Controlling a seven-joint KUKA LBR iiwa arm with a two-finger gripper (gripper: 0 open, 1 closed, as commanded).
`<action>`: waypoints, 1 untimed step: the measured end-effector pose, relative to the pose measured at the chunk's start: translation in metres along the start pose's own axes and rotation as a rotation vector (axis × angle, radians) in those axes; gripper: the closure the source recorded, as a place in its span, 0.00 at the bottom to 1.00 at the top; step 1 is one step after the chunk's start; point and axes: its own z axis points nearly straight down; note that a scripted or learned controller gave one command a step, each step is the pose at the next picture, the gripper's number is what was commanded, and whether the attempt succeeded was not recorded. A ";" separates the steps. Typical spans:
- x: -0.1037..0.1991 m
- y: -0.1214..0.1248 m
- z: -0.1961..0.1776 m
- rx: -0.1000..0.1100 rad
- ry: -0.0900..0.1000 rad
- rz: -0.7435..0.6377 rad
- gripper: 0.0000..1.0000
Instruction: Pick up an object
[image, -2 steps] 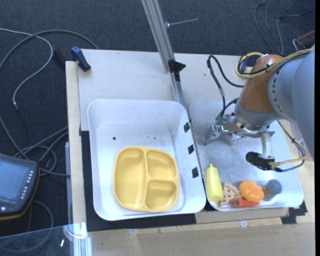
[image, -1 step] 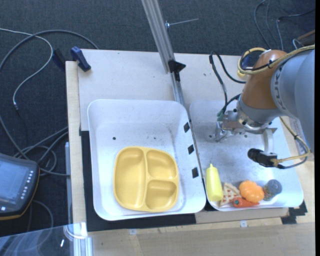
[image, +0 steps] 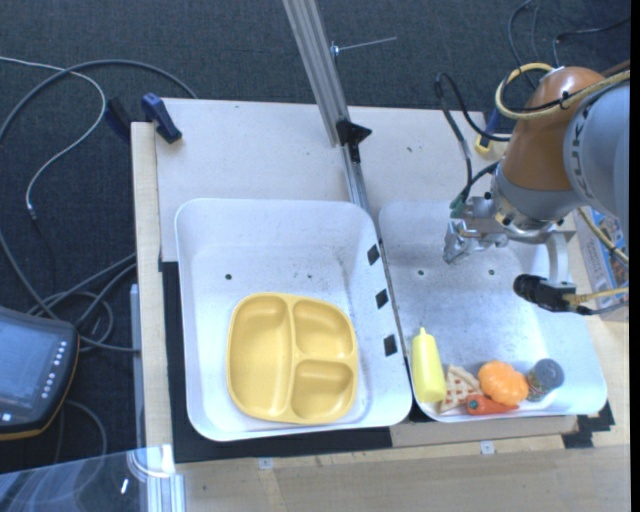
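Observation:
My gripper (image: 456, 243) hangs over the far part of the right bin (image: 470, 310), pointing down, with nothing visible between its fingers. Along that bin's near edge lie a yellow bottle (image: 428, 366), a slice-shaped piece with red dots (image: 460, 384), an orange round fruit (image: 501, 381), a small red-orange item (image: 483, 405) and a grey round can (image: 545, 376). These objects sit well nearer the front than the gripper.
A yellow divided plate (image: 292, 356) rests in the left bin (image: 270, 240). A metal pole (image: 318, 60) rises at the back between the bins. Cables and a black device (image: 545, 291) hang by the arm on the right.

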 end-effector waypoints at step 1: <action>-0.001 -0.005 -0.062 -0.002 0.000 -0.001 1.00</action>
